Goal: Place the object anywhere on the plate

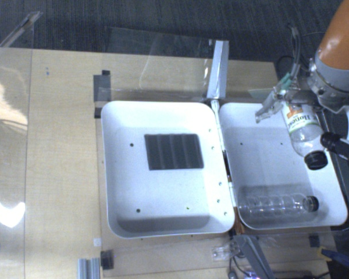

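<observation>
Tool (285,100) sits at upper right of the view, over the far right corner of the right bin (244,150), w/ a clear plastic bottle (302,129) gripped between its fingers; one grey finger (266,110) shows to the left of the bottle, pointing down-left. Bottle has a white label w/ orange lettering, tilts w/ its black cap (316,160) lowest, toward the near right, and hangs above the bin's right side; can't tell if it touches the bin floor. Above the tool, the grey wrist and the orange band (343,34) of the arm come in from the right edge, w/ cables trailing just behind the tool. In the same bin, along its near wall, a 2nd clear bottle (276,205) lies on its side, ribbed, dark cap to the right, well apart from the held one. Left bin (116,173) sits just beside the right bin, their rims touching along the middle; inside it, toward the far centre, lies a dark ribbed rectangular plate (173,151), flat on the floor, nothing on it. Both bins rest on the light wood bench (52,156); a metal upright post (217,68) stands behind the joint between them, w/ a clear sheet (157,63) beside it to the left. Dark carpet (134,4) runs beyond the bench.
</observation>
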Controlling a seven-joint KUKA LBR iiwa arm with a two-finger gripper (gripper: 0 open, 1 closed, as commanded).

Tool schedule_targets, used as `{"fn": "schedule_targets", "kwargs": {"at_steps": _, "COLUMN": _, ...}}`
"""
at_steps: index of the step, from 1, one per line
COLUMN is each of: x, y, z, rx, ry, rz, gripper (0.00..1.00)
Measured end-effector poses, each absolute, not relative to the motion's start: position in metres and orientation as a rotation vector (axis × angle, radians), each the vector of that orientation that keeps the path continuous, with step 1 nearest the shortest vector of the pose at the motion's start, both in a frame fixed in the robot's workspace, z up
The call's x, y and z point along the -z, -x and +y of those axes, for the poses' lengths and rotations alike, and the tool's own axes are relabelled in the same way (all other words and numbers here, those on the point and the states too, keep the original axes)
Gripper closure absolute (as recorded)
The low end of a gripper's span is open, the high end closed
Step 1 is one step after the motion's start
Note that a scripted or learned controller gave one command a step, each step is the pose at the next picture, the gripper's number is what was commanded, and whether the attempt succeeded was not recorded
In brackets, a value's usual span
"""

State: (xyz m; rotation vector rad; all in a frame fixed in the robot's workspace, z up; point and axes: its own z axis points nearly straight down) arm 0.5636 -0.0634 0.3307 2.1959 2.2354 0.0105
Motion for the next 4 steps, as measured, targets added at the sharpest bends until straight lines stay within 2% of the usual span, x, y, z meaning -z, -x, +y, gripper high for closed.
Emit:
{"fn": "schedule_targets", "kwargs": {"at_steps": 1, "x": -0.379, "y": -0.57, "z": -0.016, "rx": -0.008, "ry": -1.975, "rz": 2.433, "gripper": 1.0}}
{"fn": "schedule_targets", "kwargs": {"at_steps": 2, "x": -0.359, "y": -0.571, "z": 0.024, "rx": -0.007, "ry": -1.661, "rz": 2.66, "gripper": 1.0}}
{"fn": "schedule_targets", "kwargs": {"at_steps": 3, "x": -0.361, "y": -0.591, "z": 0.019, "rx": -0.007, "ry": -1.343, "rz": 2.831, "gripper": 1.0}}
{"fn": "schedule_targets", "kwargs": {"at_steps": 4, "x": -0.372, "y": -0.516, "z": 0.022, "rx": -0.007, "ry": -1.301, "rz": 2.851, "gripper": 1.0}}
